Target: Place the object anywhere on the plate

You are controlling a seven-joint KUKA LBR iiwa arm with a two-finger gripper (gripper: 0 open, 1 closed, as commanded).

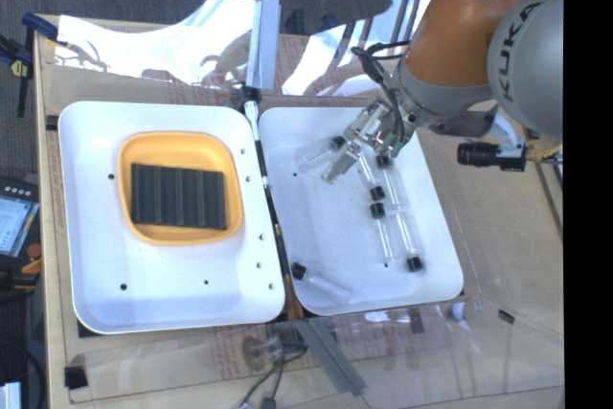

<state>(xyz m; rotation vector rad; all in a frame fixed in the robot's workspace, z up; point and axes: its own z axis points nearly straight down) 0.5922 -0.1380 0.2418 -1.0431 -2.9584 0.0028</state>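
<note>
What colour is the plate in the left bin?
Yellow-orange rim with a dark ribbed centre, seen clearly in the camera view.

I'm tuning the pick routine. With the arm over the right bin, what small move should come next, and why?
Probably lower the pincer onto a clear tube in the right bin and close. The tubes lie loose on the bin floor, and the yellow plate in the left bin carries none.

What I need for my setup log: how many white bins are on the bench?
2. The left bin holds the yellow plate; the right bin sits beside it, under the hand. None seems hidden.
</note>
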